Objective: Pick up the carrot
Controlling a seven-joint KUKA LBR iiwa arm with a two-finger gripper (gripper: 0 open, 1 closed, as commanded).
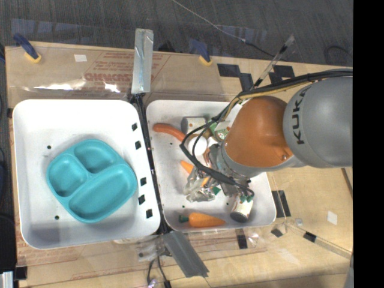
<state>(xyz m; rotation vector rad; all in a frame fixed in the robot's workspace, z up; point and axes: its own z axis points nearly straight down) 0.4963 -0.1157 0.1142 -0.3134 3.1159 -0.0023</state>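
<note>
An orange carrot point(204, 221) with a green stub lies near the front wall of the right bin point(170, 212). A second long orange piece point(170, 131) lies near that bin's back left corner. A small orange bit point(188, 167) rests in the middle. My gripper point(203, 188) hangs low over the bin's middle, under the orange wrist band, just above and behind the front carrot. The arm's bulk and cables hide what is directly beneath it. I see nothing held.
A teal divided plate point(90, 179) sits in the left bin point(24, 161). In the right bin, a small grey can point(193, 123) lies at the back and a white-and-dark cylinder point(242, 207) lies front right. Black cables point(195, 146) loop beside the wrist.
</note>
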